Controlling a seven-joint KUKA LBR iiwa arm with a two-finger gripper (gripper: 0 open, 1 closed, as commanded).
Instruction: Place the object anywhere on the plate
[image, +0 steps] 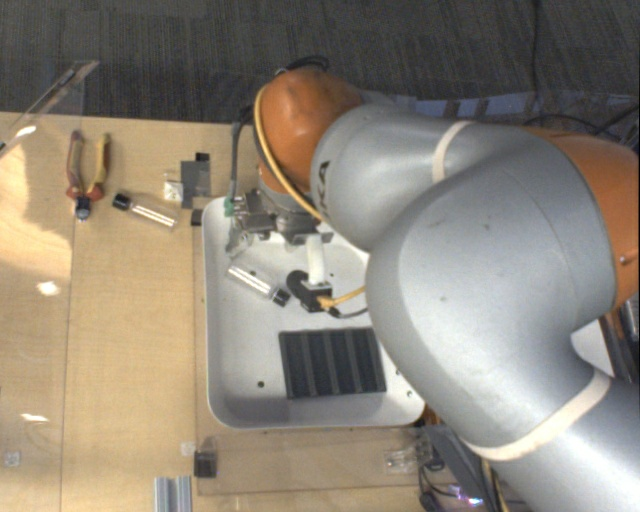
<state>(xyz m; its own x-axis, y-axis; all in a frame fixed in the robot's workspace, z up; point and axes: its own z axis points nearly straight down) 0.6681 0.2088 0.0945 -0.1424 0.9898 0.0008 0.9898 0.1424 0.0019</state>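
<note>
A small clear tube with a black cap at one end is seen lying flat on the floor of the shallow white bin, in the bin's upper left part as viewed by the camera. It is set at a slant, with the capped end pointing towards the lower right. The grey two-finger gripper is placed just above the tube in the view, close to the bin's top left corner. The tube is found beside and below the gripper rather than within it, and no contact between the two can be made out. Whether the gripper is open or closed cannot be told, as its tip is blurred and partly covered by the wrist. A dark ribbed rectangular plate is laid flat in the lower middle of the same bin, well apart from the tube. The right side of the view is taken up by the thick grey arm with orange bands. On the pale wooden bench to the left of the bin, a pair of red-handled pliers, a second clear capped tube and a small dark block are laid out.
</note>
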